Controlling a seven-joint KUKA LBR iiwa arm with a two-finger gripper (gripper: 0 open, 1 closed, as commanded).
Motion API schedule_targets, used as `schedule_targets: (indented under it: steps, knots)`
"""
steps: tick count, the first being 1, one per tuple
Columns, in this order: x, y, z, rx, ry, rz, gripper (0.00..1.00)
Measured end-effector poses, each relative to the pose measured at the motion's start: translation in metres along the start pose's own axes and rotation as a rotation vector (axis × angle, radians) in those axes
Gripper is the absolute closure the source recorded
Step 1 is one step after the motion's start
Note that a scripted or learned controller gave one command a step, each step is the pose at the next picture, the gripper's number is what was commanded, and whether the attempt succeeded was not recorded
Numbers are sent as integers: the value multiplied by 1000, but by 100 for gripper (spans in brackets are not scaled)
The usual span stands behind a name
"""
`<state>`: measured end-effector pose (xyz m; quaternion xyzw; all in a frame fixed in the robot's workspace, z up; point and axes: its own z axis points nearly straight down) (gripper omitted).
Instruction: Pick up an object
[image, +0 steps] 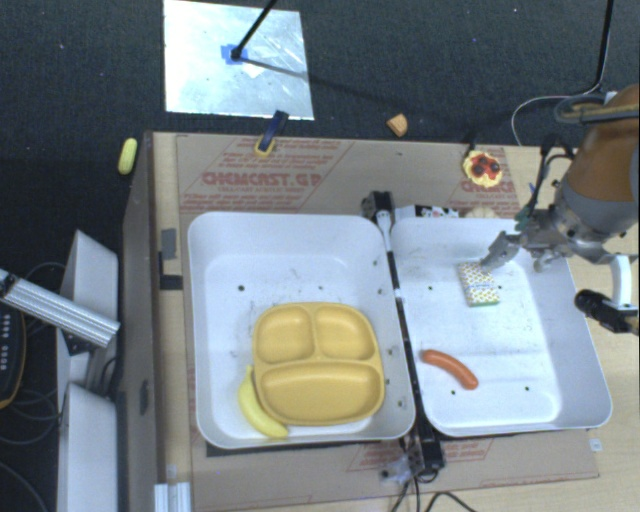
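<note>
- Two shallow white bins sit side by side on the tabletop (300, 165); the pincer (520, 245) hangs over the far part of the right bin (560, 400), reaching in from the right side.
- Whether the pincer is spread or pressed together cannot be told: its tips are small and blurred, and nothing shows between them.
- Just beside and slightly nearer the camera than the pincer lies a small patterned block (480, 284), flat on the bin floor. It looks the likeliest target, since the pincer stands almost over it, though apart from it.
- Further toward the camera from the pincer, well apart, lies an orange sausage-shaped toy (449, 367), aslant on the floor of the same bin.
- Far to the pincer's left, in the left bin (215, 300), a yellow divided plate (318, 362) rests with a banana (255, 405) tucked against its near-left edge; that tight fit would make the banana awkward to grip.
- Judging from this, the pick is not yet made; a short descent onto the block seems called for, and a flat, low thing may slip.
</note>
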<state>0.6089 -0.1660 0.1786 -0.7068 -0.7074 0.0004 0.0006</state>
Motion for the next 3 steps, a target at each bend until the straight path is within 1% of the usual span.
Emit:
schedule_targets:
  steps: [1, 2, 3]
  knots:
    - [-2, 9, 95, -3, 0, 0, 0]
    - [-2, 11, 83, -6, -1, -1, 100]
    - [11, 58, 94, 10, 0, 0, 100]
